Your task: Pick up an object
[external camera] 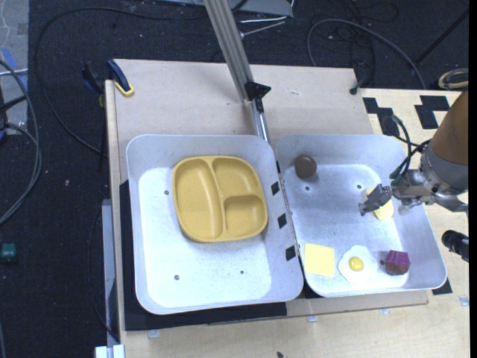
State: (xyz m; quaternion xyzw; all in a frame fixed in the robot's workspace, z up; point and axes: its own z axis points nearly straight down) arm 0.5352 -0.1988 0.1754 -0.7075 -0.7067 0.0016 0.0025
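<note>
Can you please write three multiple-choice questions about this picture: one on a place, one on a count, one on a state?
1. Where is the yellow divided plate?
A. in the left bin
B. in the right bin
C. on the bench outside the bins

2. How many loose items lie along the near edge of the right bin?
A. one
B. three
C. five

3. How does the brown ball stand to the gripper?
A. it is between the fingers
B. it lies apart from the gripper, toward the far left corner of its bin
C. it sits on the plate

Answers: 1 A, the plate rests in the left bin. 2 B, the yellow square, the fried egg and the purple piece lie there. 3 B, bare bin floor separates ball and gripper.
</note>
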